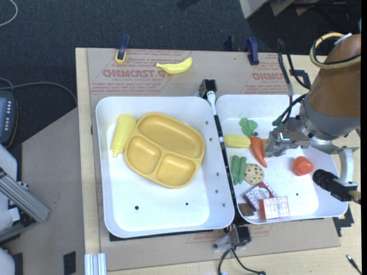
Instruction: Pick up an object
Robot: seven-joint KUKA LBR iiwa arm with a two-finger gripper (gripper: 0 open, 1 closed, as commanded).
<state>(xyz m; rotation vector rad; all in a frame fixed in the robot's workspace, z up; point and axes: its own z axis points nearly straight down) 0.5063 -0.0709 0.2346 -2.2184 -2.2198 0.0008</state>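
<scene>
Nothing lifted yet: every object lies in a bin while the gripper sits low beside the carrot.

Over the right bin [338, 208], the gripper [277, 142] is down near the bin's middle, with the carrot [257, 151] just at its 9 o'clock side; whether its fingers are spread or pressed together cannot be told from this slant, and nothing is seen pinched between them. Around it rest a corn cob [237, 141] at 9 o'clock, a green leafy piece [248, 125] at 10 o'clock, a tomato [302, 165] at 4 o'clock, a green bean pod [238, 169], a cookie [253, 173] and a small red-and-white packet [274, 207] toward 6 o'clock. Over in the left bin [166, 216], a yellow divided plate [165, 148] and a yellow bottle [121, 134] lie untouched, and a banana [175, 66] lies on the tabletop [86, 125] beyond. Judging from this, the approach looks done; the closing and lifting remain.
</scene>
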